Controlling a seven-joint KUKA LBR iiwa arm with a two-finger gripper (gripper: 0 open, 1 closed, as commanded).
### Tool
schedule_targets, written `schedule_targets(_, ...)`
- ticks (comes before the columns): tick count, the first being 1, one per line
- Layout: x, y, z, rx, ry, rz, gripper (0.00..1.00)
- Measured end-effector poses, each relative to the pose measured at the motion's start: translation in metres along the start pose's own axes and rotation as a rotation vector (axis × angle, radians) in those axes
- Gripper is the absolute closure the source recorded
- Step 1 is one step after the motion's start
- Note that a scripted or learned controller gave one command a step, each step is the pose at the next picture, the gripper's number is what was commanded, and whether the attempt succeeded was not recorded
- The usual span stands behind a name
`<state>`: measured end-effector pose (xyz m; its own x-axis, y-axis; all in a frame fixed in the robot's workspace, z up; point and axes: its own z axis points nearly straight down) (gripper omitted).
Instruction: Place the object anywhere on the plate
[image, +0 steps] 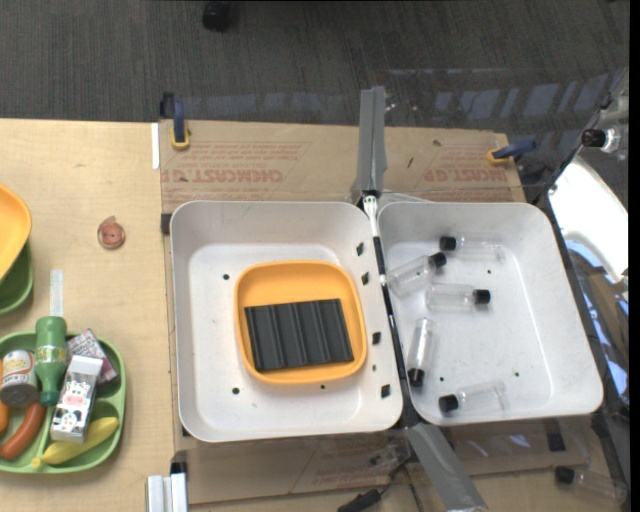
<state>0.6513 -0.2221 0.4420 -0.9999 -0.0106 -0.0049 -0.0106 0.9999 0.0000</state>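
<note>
An orange plate (300, 285) with rounded corners sits in the middle of the left white bin (200, 330). A dark grey ribbed rectangular block (299, 334) lies flat on the plate, covering most of its lower half. In the right white bin (560, 330) lie several clear vials with black caps, among them one near the top (470, 243), one in the middle (458, 297) and one at the bottom (475, 400).
A metal divider post (371, 140) stands behind the seam between the bins. On the wooden table at the left, a green tray (105, 440) holds toy food and a bottle. Clamps (176, 128) hold the cardboard under the bins.
</note>
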Motion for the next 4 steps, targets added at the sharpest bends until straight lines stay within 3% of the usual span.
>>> schedule_targets(1,-0.0081,0.0003,0.0017,0.0,0.0,-0.187,1.0)
schedule_targets(2,-0.0087,0.0002,-0.0002,-0.001,-0.001,-0.491,1.0)
schedule_targets(4,-0.0087,0.0006,0.0003,-0.003,-0.002,-1.266,1.0)
